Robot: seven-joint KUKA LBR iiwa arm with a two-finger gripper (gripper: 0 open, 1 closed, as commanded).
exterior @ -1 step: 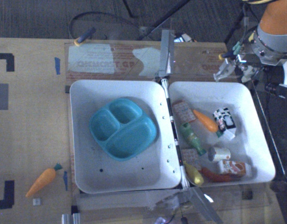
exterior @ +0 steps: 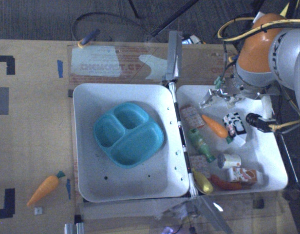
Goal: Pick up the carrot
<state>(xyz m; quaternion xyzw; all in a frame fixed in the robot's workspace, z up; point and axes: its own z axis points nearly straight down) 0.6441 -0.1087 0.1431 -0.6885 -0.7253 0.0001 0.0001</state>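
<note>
Poised above the back of the right bin (exterior: 279,155), on a pale wooden bench (exterior: 33,130) with dark carpet beyond: the metal pincer (exterior: 214,95), too blurred to tell whether apart or together. Just below it, not touching, a smooth tapered orange carrot (exterior: 214,126) beside a green bottle (exterior: 201,145). Farther left, a teal divided plastic tray (exterior: 129,134) in the left bin (exterior: 86,101), and a second carrot (exterior: 43,190) on the bench.

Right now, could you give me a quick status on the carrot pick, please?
Gripper above right bin's back edge, holding nothing seen. Carrot lies in that bin, untouched. Green bottle and cow-print carton close beside it.
</note>
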